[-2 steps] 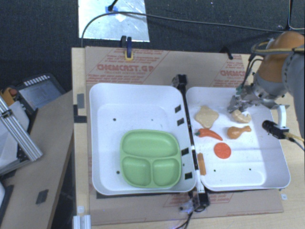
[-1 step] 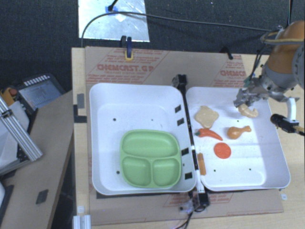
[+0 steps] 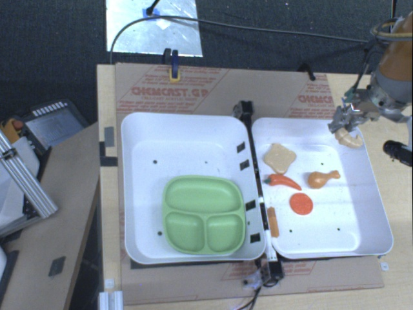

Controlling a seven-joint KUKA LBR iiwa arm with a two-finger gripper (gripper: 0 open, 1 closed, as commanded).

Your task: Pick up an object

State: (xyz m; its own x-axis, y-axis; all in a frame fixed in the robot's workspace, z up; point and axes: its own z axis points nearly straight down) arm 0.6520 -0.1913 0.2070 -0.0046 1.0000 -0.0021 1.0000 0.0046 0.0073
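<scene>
I am seeing the end effector (image 3: 347, 123) hovering over the right bin's (image 3: 361, 237) far corner, a pale piece (image 3: 352, 140) sitting just beneath it; I cannot tell its grip state.

Bench (image 3: 106, 192) w/ cardboard sheet and two white bins, centre of frame.
Tan bench top runs from upper centre to bottom; a printed cardboard sheet (image 3: 206, 89) lies flat on it. On the sheet, left bin (image 3: 139, 134) and right bin (image 3: 368, 199) sit side by side, touching along a black strip at mid-frame. A yellow-and-blue clamp (image 3: 173, 65) grips the sheet's top edge, upper centre. Small grey tab (image 3: 108, 134) on bench at left.
</scene>
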